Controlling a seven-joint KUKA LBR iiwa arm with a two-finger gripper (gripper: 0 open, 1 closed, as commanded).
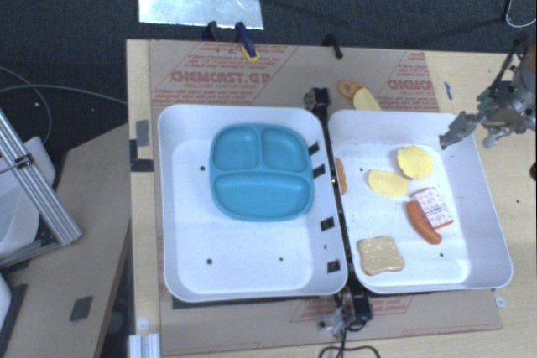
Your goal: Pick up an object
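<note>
The right bin (pixel 478 205) holds a round yellow piece (pixel 414 163), an oval yellow piece (pixel 388 184), a red sausage (pixel 424 223), a red and white packet (pixel 434 207) and a slice of toast (pixel 380 255). My gripper (pixel 471 132) hangs over the bin's upper right corner, to the right of the round yellow piece and apart from it. Its two dark fingers are spread, with nothing between them.
The left bin (pixel 189 264) bears a blue divided plate (pixel 261 171). A yellow piece (pixel 366 100) and an orange piece (pixel 349 87) lie on the cardboard behind the right bin. Another orange piece (pixel 341 176) sits at the divide between the bins.
</note>
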